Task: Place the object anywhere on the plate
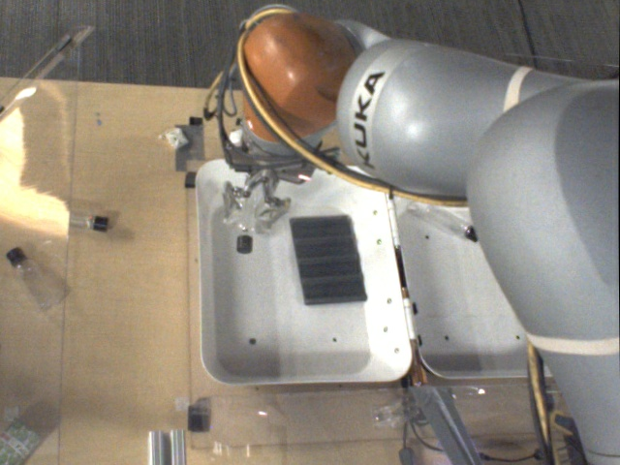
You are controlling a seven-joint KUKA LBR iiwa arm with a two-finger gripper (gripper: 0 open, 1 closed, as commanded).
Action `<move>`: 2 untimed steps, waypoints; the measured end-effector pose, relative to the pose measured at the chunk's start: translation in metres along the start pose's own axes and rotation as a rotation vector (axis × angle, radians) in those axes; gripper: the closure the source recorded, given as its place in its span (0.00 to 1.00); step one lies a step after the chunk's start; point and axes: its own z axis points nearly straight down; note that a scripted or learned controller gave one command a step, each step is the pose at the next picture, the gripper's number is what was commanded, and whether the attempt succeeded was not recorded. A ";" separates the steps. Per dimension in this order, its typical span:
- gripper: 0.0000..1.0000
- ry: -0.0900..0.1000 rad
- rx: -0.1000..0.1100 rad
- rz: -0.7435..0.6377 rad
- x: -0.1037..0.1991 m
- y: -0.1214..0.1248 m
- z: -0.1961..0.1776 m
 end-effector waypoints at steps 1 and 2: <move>1.00 -0.001 0.003 -0.285 0.013 -0.004 -0.055; 1.00 -0.001 0.000 -0.602 -0.015 0.004 -0.091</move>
